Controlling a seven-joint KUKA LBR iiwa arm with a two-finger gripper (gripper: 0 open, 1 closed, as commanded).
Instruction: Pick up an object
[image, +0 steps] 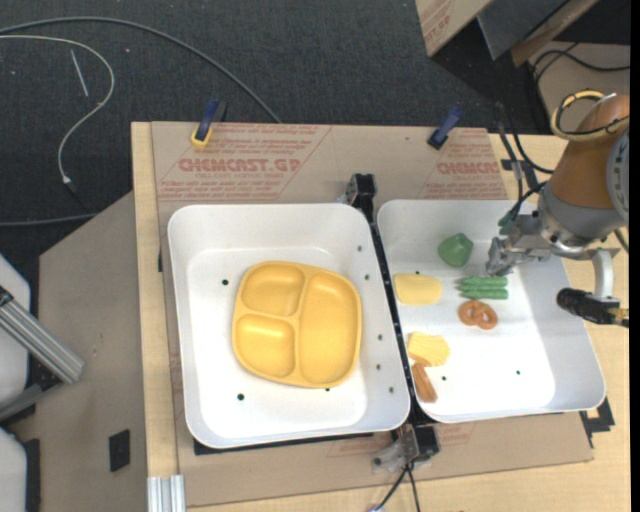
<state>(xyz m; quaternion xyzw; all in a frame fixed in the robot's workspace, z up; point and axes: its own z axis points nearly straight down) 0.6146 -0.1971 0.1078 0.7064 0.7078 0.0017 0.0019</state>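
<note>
Left bin (190, 330), white, shallow, smooth plastic: holds a yellow plate (297, 323), glossy and rigid, rounded corners, split into three compartments, lying flat near the middle.

Right bin (560, 380), same make, touching the first along the centre seam. Along its left side, from back to front: a pale yellow block (417, 289), rounded and matte; a yellow wedge (429, 348), flat-faced; a small reddish-brown sausage (424, 383), just beside the wedge. All look like moulded toy food.

Further right: a green lump (455, 249), chunky and rounded, near the back. Then a green pod (484, 288), long, thin and ribbed, lying flat across the bin floor, with a brown pretzel (479, 315) just in front of it, looped and open-holed.

Over the pod's right end and just behind it: the gripper (501, 256), grey metal, pointing down and low to the bin. Cannot tell how far open; nothing visibly held.

Judged the likeliest target: the green pod. Probably very light, stiff hollow plastic, slick enough to skid on the smooth floor. Best taken across the narrow width at mid-length, low down, clear of the pretzel.
</note>
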